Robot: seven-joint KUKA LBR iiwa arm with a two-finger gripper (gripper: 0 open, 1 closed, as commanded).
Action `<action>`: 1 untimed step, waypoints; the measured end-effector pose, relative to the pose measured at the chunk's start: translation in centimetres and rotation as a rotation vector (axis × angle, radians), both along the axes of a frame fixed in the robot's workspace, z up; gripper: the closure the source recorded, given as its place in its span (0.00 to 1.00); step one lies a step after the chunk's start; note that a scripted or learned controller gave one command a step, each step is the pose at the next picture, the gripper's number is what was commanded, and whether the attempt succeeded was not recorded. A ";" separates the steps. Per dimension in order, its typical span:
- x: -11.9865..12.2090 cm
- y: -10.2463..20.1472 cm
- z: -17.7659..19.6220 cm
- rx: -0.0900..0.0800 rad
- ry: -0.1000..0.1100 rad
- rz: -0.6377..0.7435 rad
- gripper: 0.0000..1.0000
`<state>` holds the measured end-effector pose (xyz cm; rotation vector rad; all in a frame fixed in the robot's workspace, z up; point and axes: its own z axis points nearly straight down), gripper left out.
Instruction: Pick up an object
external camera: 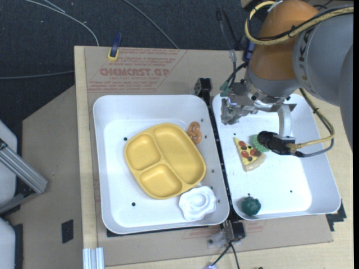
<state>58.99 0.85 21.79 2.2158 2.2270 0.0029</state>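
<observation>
Looming over the right bin, the grey arm with its orange band hangs its pincer low by that bin's far left corner, and whether it is spread or pressed together I cannot tell. Across the divider, the left bin keeps a yellow divided plate, a white cup and a small pretzel out of play. Likeliest targets share the pincer's bin: a toy pizza slice lies just below it, a dark green ball at the near rim.

Brown cardboard sheet printed in red on the bench, blue-and-yellow clip at eleven o'clock, grey cables across dark carpet.
</observation>
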 end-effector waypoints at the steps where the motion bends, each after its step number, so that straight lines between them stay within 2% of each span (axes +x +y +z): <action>1: -0.2 5.2 0.5 0.000 0.000 0.001 1.00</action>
